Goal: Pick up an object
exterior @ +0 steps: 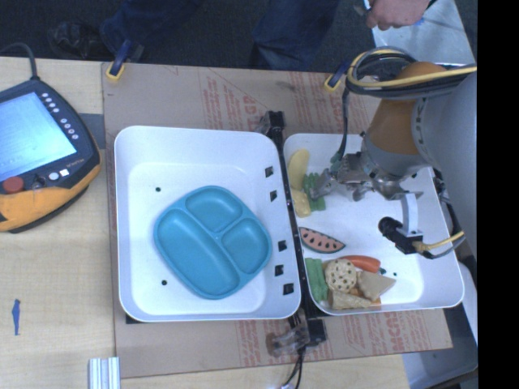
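My gripper [323, 183] is low over the upper left part of the right bin [430, 286], at the end of the grey arm with its orange band [397, 124]. It sits right beside a yellow banana-like toy [299, 177] and over a green toy piece [315, 200]. Lower in the same bin lie a watermelon slice [321, 240], a cookie [341, 275], an orange carrot [364, 262] and a tan bread piece [373, 286]. The arm hides part of the bin's upper right.
The left bin [134, 217] holds a blue divided plate [212, 240]. A black cable end [399, 233] hangs over the right bin. A teach pendant [36, 156] lies at the bench's left. A person's hand [397, 2] is at the far edge.
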